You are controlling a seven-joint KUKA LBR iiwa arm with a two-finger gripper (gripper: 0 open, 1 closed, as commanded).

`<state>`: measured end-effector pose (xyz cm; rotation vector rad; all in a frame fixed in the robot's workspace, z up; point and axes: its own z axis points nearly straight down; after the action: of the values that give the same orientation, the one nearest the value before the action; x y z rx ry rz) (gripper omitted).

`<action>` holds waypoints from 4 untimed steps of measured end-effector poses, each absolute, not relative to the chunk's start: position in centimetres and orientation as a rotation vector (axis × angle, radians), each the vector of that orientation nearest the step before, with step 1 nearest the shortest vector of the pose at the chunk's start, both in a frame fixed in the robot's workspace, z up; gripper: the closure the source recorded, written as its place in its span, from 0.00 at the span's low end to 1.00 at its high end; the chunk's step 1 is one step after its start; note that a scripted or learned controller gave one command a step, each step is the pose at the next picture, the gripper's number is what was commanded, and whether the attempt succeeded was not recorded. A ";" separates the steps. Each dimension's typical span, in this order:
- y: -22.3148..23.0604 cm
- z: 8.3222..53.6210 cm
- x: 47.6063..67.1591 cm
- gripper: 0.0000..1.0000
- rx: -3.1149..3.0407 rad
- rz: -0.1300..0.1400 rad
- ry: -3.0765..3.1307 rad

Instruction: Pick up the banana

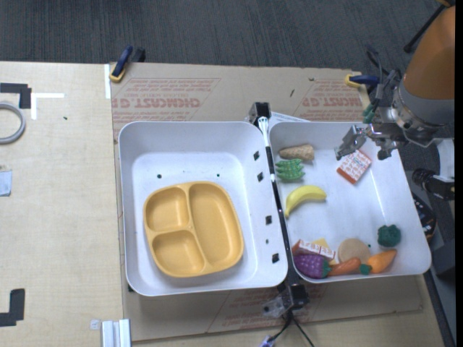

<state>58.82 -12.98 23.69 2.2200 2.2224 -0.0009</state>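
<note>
Camera view: I see the banana [304, 196] lying on the floor of the right bin [405, 215], near that bin's centre and slightly toward its left wall, its curve opening downward. At 12 o'clock from the banana sits a green leafy item [289, 169], and beyond that, a tan root-like piece [297, 152]. At 2 o'clock from the banana lies a small red-and-white carton [354, 167].

The gripper [364, 137] hangs over the bin's upper right area, at 2 o'clock from the banana and well apart from it, just above the carton. I cannot tell how far its fingers are spread; nothing is visibly between them.

Along the bin's lower edge, at 5 to 6 o'clock from the banana, I note purple grapes [310, 264], a round tan slice [353, 249], a carrot [382, 261] and a dark green broccoli [389, 234].

The left bin [145, 150] holds a yellow divided plate [192, 228].
</note>
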 end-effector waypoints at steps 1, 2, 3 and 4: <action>-9.3 12.7 57.7 0.00 2.279 -0.002 2.164; -9.1 9.9 57.1 0.00 2.016 0.019 2.391; -9.7 9.9 56.4 0.00 1.816 0.016 2.546; -14.0 9.9 59.4 0.00 1.532 0.010 2.729</action>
<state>59.42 -13.97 9.86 1.5318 2.7293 0.0099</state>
